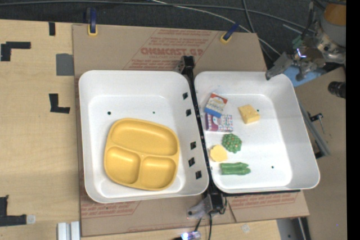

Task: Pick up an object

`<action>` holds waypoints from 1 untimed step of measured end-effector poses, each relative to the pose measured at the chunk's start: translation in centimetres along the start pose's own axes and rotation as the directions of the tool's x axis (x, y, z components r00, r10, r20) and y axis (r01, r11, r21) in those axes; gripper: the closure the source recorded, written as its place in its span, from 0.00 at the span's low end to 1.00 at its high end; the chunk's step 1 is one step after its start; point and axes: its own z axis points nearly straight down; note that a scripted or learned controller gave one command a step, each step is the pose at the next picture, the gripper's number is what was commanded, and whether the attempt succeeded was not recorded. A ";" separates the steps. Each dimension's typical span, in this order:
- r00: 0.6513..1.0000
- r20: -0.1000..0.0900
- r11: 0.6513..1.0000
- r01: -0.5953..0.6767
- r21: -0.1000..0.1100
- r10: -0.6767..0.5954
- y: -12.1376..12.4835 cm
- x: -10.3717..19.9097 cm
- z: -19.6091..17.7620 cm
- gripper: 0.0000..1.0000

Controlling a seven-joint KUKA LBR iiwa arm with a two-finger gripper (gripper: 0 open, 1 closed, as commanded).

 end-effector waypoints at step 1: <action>1.000 0.003 1.000 0.003 -0.012 -0.003 0.2 0.1 -0.8 0.00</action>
